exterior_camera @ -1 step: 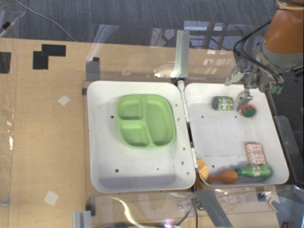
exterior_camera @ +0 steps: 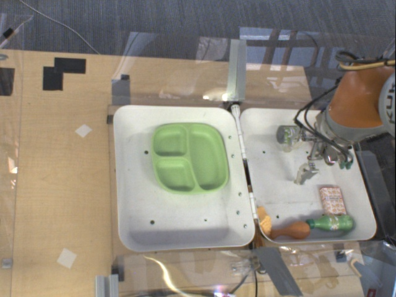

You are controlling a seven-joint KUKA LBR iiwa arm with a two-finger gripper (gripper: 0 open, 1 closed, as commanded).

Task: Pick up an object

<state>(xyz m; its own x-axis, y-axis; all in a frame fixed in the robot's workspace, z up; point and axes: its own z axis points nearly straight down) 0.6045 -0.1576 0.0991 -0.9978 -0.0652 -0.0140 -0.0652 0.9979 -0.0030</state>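
Note:
In the right bin (exterior_camera: 272,166) lie a pink packet (exterior_camera: 332,200), a green bottle on its side (exterior_camera: 331,223) and an orange-brown, carrot-like object (exterior_camera: 291,229) along the near wall. My gripper (exterior_camera: 305,173) hangs over the bare middle of this bin, up and to the left of the packet. It is apart from all three objects. Nothing shows between its tips. The grey arm with its orange band (exterior_camera: 356,98) comes in from the right.
The left bin (exterior_camera: 133,215) holds a green divided plate (exterior_camera: 189,158). A small grey-green cylinder (exterior_camera: 286,135) sits by the wrist at the back of the right bin; I cannot tell whether it belongs to the arm. A metal divider (exterior_camera: 242,159) separates the bins.

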